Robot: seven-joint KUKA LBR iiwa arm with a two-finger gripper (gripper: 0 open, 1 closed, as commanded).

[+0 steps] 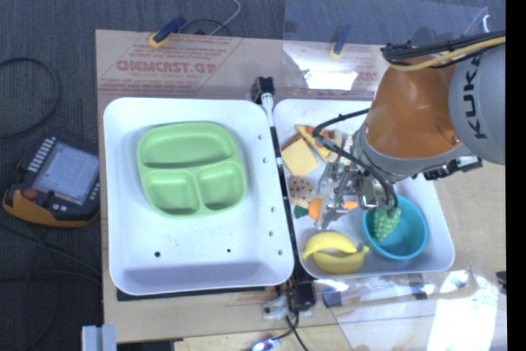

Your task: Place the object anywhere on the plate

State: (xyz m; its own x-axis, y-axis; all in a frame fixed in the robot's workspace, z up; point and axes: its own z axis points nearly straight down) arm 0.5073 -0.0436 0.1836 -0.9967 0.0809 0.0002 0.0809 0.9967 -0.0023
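Note:
A green plate point(191, 166) with three compartments lies in the left white bin point(148, 259). My gripper point(343, 195) hangs low over the middle of the right bin point(440, 255), above a clutter of small items: a yellow cheese-like wedge point(299, 156), a brown cookie-like piece point(300, 191) and an orange bit point(315, 210). The arm's orange band point(415, 107) hides the bin's far right part.
A yellow banana point(334, 251) lies at the right bin's front. A blue bowl point(400, 233) with a green bumpy object point(386, 218) in it sits at the front right. A handheld controller point(57, 181) rests left of the bench.

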